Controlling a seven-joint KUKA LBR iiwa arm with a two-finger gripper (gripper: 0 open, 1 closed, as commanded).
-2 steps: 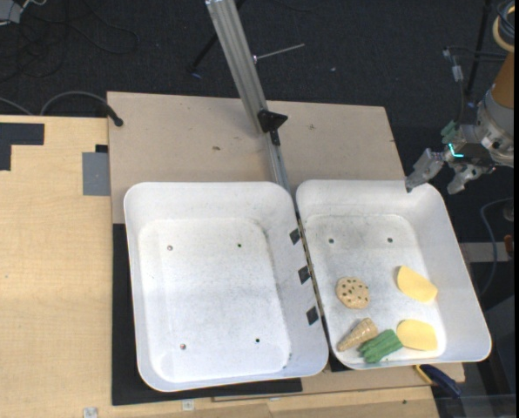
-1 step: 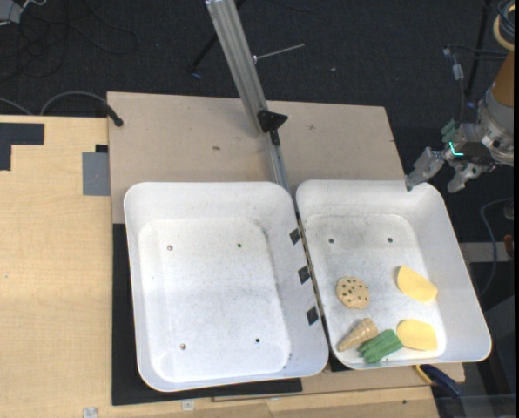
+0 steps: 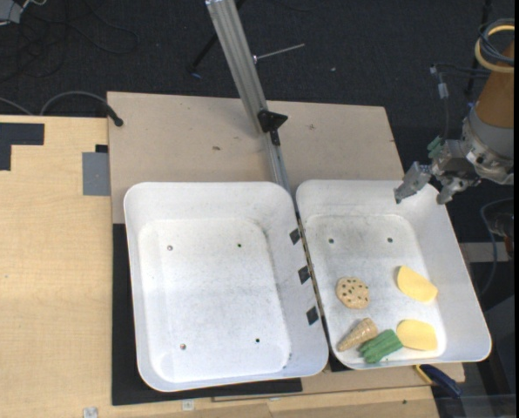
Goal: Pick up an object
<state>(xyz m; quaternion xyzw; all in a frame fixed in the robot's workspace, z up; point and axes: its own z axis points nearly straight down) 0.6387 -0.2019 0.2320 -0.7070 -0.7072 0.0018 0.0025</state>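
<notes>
Gripper (image 3: 427,188) open, empty, over right bin's (image 3: 468,273) upper right rim. Cookie (image 3: 353,293), two yellow pieces (image 3: 415,285) (image 3: 417,335), green piece (image 3: 380,347), tan cone (image 3: 356,335) in that bin's lower half. Left bin (image 3: 146,233) beside.

Two shallow white plastic bins sat side by side. In the right bin (image 3: 434,233), a round speckled cookie (image 3: 353,293) lay left of a yellow wedge (image 3: 415,285). Nearer, a tan cone (image 3: 357,334) touched a green leafy piece (image 3: 380,347), with a yellow lump (image 3: 417,335) right of it. The two-finger gripper (image 3: 427,186) hung over the far right rim.
</notes>
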